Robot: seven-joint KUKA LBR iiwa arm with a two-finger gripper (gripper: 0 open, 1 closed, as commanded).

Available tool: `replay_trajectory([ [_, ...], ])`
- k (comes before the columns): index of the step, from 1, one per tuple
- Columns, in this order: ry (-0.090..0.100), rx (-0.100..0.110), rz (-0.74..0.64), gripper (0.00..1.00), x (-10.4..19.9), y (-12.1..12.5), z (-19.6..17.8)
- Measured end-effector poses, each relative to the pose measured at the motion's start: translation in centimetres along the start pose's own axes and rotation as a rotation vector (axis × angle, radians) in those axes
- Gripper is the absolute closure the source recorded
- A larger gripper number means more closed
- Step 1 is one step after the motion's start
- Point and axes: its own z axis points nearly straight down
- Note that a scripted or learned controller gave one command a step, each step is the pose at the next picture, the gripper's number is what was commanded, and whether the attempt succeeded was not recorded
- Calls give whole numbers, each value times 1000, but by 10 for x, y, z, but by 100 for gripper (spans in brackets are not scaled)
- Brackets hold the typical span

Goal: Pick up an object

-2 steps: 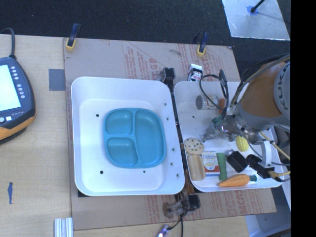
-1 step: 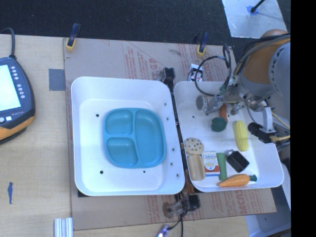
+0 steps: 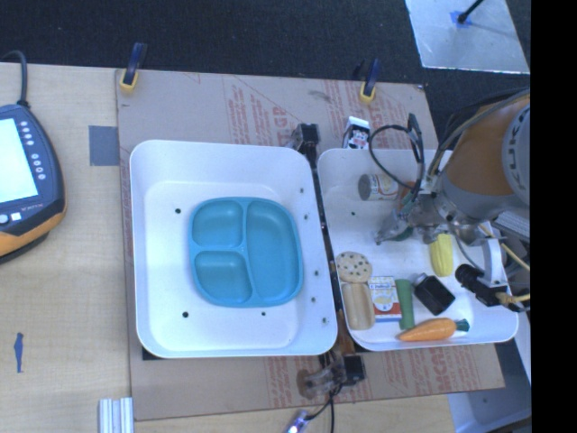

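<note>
The left shallow white bin (image 3: pixel 162 242) holds a blue three-compartment plastic plate (image 3: pixel 245 251), while in the right white bin (image 3: pixel 338 174) the grey two-finger gripper (image 3: pixel 406 228), grip state impossible to tell, hangs near a yellow corn cob (image 3: pixel 441 253), above an orange carrot (image 3: pixel 428 330) and a small round speckled cookie (image 3: pixel 352 265).
</note>
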Motion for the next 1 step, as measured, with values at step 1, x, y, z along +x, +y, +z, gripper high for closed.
replay_trajectory([
  [1,-2,2,-3,100,-1,0,-10],
])
